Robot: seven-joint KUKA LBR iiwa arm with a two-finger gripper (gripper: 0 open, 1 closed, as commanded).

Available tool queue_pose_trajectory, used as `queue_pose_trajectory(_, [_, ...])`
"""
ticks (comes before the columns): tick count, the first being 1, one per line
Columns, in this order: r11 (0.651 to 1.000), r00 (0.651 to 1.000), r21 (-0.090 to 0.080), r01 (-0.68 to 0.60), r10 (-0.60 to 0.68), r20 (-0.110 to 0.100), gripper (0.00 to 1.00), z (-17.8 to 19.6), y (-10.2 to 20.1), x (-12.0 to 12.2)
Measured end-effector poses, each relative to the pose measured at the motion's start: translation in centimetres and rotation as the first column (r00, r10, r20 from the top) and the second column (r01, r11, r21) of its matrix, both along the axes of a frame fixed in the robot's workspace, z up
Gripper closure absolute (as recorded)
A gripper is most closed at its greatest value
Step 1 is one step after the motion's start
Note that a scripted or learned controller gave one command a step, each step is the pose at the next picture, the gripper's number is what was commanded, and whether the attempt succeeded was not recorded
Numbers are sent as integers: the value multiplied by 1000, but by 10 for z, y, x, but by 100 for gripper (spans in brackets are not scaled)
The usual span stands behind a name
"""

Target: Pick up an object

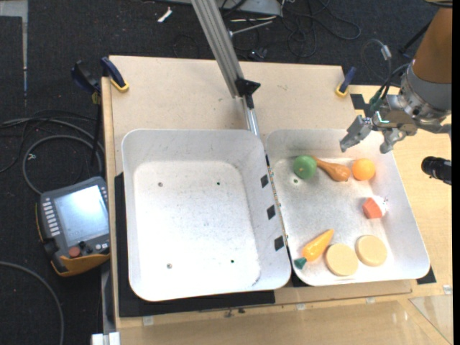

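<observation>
2 shallow white plastic bins sit side by side on the pale wooden bench. The right bin holds all the loose objects; the left bin shows a speckled white floor.

Along the back of the right bin lie 3 things in a row: a round green toy fruit, a tan teardrop-shaped piece touching it on the right, and a round orange ball just beside that piece. Farther forward, near the right wall, sits a small red-and-white block. At the front lie an orange carrot-shaped toy with a green tip and 2 pale yellow flat discs, the discs touching each other.

The grey arm with its orange band enters from the upper right. Its two-finger gripper hangs above the back right corner of the right bin, above and a little behind the orange ball. The 2 grey fingers are spread well apart, with nothing between them.

A grey handheld control pendant with a screen lies on the dark floor to the left of the bench.
</observation>
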State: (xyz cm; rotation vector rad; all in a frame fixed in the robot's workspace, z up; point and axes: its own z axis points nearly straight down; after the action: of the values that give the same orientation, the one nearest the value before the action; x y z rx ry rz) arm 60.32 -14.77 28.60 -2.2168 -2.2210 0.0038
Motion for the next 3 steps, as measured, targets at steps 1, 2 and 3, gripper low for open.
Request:
queue_pose_trajectory(1, [1000, 1000, -1, -1, 1, 4, 0, 2, 0, 1])
queue_pose_trajectory(2, [1000, 1000, 0, 3, -3, -2, 0, -62, -2, 2])
queue_pose_trajectory(3, [1000, 1000, 0, 2, -2, -2, 0, -125, 2, 5])
